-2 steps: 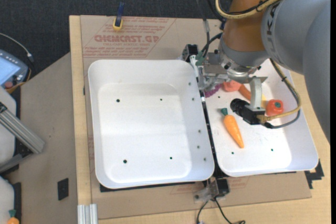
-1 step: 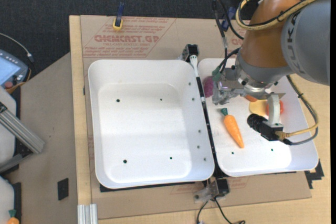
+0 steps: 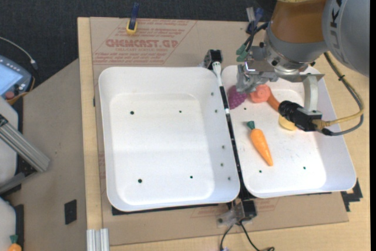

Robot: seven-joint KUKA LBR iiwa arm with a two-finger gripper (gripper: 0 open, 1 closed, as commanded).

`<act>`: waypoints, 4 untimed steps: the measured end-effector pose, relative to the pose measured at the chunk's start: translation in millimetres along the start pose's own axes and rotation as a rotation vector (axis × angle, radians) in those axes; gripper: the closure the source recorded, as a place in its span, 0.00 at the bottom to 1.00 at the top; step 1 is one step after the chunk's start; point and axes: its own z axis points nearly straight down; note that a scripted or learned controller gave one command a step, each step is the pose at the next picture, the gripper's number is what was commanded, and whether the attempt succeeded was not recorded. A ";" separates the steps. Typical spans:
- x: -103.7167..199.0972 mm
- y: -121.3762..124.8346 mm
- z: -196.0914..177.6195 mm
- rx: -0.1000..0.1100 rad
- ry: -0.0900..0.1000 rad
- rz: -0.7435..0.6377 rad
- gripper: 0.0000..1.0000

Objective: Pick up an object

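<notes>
Seen from above at a slant, the grey arm with its orange band reaches in from the right and lowers its pincer [image 3: 247,86] over the far left corner of the right bin [image 3: 329,173]. Whether the pincer is apart or together cannot be told; the wrist body hides most of it. A purple object [image 3: 236,98] lies just below the pincer, against the bin's left wall, and a pink object [image 3: 260,94] sits just beside it to the right, partly under the wrist. An orange piece [image 3: 274,102] slants away from the pink one. A carrot [image 3: 261,144] with a green top lies near the bin's middle, apart from the rest. A yellow object [image 3: 286,123] shows beneath a black cable fitting [image 3: 296,114]. The left bin [image 3: 117,185] sits alongside, the two resting on a cardboard sheet [image 3: 147,38] on the table.
</notes>
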 end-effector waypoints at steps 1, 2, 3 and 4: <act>4.7 -39.6 32.3 0.016 0.000 0.005 1.00; -18.7 -0.8 -53.6 -0.004 -0.002 0.003 1.00; -0.3 -62.2 -14.5 0.018 0.001 0.003 1.00; 24.6 -14.3 -7.9 0.005 -0.001 0.000 1.00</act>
